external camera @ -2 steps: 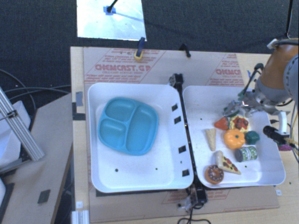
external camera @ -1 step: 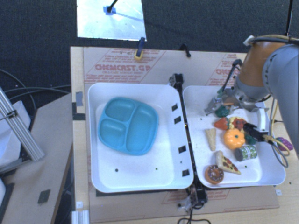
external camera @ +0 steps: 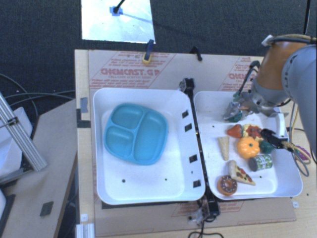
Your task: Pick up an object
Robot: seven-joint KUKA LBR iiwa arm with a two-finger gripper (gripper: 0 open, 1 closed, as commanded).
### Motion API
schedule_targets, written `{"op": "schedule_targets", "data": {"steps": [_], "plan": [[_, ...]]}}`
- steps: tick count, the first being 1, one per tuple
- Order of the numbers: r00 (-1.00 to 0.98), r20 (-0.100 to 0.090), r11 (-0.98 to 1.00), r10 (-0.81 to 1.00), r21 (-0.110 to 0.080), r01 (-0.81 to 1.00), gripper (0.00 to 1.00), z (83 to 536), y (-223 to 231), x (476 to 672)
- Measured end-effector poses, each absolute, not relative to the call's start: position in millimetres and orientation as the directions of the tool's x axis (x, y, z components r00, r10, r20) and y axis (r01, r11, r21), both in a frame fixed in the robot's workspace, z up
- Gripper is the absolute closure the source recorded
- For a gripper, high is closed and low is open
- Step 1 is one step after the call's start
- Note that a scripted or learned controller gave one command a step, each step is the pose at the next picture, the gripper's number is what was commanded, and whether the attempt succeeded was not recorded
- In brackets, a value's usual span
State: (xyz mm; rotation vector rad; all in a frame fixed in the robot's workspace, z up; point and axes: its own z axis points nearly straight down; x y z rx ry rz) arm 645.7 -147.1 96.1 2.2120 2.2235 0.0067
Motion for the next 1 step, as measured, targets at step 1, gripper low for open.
{"op": "schedule_targets", "data": {"steps": [1], "plan": [[-0.012, 0.001, 0.012, 1.000, 0.012, 1.000, 1.00, 191.2, -57.7, 666.9]]}}
